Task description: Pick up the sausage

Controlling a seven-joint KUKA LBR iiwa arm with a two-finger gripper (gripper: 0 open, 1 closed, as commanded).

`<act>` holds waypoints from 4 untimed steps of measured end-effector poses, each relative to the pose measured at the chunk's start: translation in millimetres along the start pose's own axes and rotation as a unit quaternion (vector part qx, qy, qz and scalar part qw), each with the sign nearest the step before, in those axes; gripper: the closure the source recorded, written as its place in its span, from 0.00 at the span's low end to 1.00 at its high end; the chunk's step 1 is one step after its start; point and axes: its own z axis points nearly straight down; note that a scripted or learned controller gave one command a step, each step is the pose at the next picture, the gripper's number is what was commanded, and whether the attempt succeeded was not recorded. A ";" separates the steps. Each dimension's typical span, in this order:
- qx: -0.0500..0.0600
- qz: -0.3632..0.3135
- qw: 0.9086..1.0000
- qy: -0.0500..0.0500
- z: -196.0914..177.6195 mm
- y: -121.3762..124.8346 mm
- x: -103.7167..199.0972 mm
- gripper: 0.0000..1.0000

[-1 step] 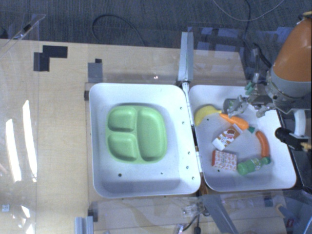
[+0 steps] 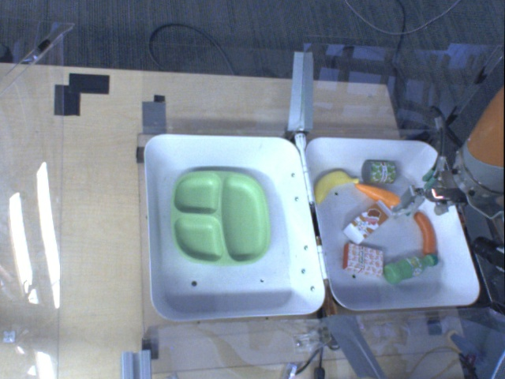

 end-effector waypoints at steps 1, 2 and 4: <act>-0.006 0.015 1.000 0.001 84.4 -3.9 -23.7 0.00; -0.012 -0.047 0.999 0.000 91.3 -26.3 -23.2 0.00; -0.015 -0.089 0.996 -0.004 79.4 -41.0 -23.9 1.00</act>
